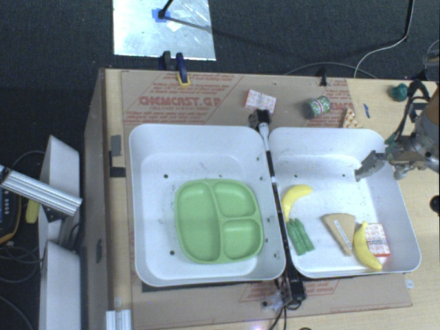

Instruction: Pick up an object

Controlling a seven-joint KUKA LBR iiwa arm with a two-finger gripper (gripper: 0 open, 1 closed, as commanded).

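The left bin (148, 150) holds a green divided plate (220, 220), while the right bin (395, 215) holds a small banana (294, 196) near its left wall, a green piece (300, 235) just nearer than it, a tan wedge (339, 229), and a larger banana (364, 247) beside a red-and-white packet (377, 239) in the near right corner. That larger banana's long axis runs near to far, its near tip curving right. My pincer (370, 163) hangs over the far right of the right bin, and I cannot tell whether it is parted or closed.

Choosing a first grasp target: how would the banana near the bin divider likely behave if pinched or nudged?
The banana is curved and smooth-looking, so it would probably pivot or slip from a pinch. It looks like a light toy, likely sliding easily on the right bin floor. The gripper is well apart from it.
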